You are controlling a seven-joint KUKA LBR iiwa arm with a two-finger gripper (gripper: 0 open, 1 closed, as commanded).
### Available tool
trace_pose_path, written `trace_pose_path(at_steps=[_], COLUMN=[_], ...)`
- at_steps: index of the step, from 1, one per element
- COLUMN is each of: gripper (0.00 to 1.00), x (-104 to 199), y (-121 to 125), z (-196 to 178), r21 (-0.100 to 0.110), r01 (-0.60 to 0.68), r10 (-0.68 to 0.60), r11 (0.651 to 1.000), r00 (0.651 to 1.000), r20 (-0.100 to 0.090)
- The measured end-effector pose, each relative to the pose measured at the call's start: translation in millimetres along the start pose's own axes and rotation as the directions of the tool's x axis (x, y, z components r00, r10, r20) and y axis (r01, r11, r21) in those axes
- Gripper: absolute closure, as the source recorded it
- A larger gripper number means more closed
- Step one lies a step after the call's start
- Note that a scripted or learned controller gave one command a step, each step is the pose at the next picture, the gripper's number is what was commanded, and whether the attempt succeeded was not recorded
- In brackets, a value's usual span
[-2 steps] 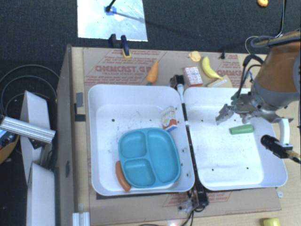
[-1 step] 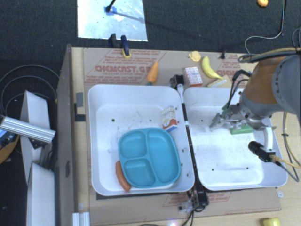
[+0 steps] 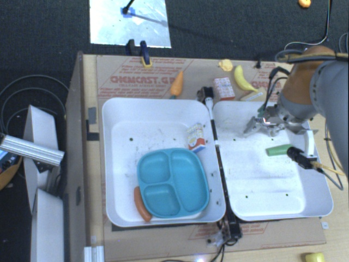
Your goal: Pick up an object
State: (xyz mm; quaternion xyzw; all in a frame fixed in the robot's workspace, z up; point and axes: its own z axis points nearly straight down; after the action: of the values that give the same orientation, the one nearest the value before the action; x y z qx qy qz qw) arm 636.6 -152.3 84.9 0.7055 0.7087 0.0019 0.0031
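My gripper (image 3: 263, 124) hangs low over the far part of the right bin (image 3: 272, 201), open, with nothing between its fingers. A small green block (image 3: 279, 150) lies on the bin floor just right of and nearer than the gripper, apart from it. In the left bin (image 3: 117, 146) a blue divided plate (image 3: 172, 182) fills the near half. An orange sausage (image 3: 142, 203) lies against the plate's left edge. A small white carton with red and blue print (image 3: 196, 137) stands at the plate's far right corner.
Behind the bins on the cardboard lie a carrot (image 3: 176, 83), a banana (image 3: 242, 79), a small yellow piece (image 3: 226, 65) and a pink-and-white box (image 3: 223, 88). A blue clamp (image 3: 144, 51) grips the board's far edge. The arm's grey body (image 3: 327, 89) overhangs the right bin's far right corner.
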Motion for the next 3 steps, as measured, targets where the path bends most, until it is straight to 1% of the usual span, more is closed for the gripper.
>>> trace_pose_path(at_steps=[1, 3], gripper=[0.00, 0.00], x=[58.7, 67.9], y=[34.8, 32.7], z=[-0.6, 0.1], r21=[0.001, 0.005], r01=[0.004, 0.000], r10=[-0.004, 0.000], r11=[1.000, 1.000], r00=[1.000, 1.000], r20=[-0.003, -0.001])
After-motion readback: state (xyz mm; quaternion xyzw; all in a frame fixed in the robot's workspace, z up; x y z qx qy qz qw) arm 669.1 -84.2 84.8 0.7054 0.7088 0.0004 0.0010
